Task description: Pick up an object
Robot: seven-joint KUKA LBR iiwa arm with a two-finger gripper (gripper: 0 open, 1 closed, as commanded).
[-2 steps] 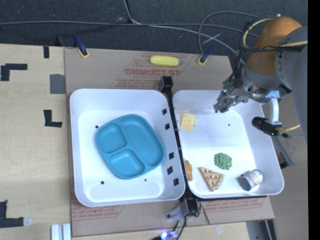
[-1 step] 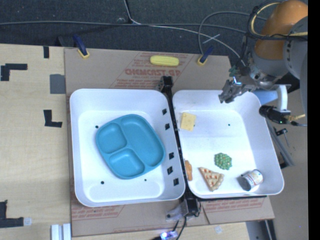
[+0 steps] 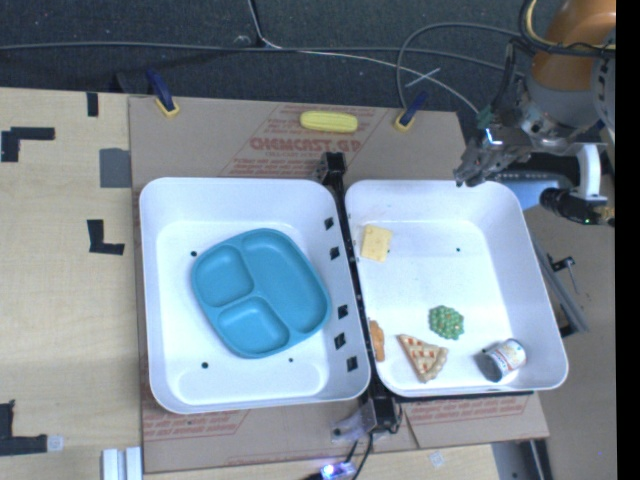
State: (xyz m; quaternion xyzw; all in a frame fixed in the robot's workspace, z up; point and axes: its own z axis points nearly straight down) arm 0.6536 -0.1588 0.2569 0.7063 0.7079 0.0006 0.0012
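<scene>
Camera view: left bin (image 3: pixel 160 268) holds a blue divided plate (image 3: pixel 260 291). Right bin (image 3: pixel 520 268) holds a yellow cracker (image 3: pixel 376 243), pizza slice (image 3: pixel 422 356), silver can (image 3: pixel 500 359) and green broccoli (image 3: pixel 446 321). Hand (image 3: pixel 478 168) hovers above the right bin's far corner; finger spread indiscernible.

Your arm (image 3: pixel 570 38) is cut off at the right and top edges; the gripper (image 3: pixel 478 168) finger spacing is too small to read.
</scene>
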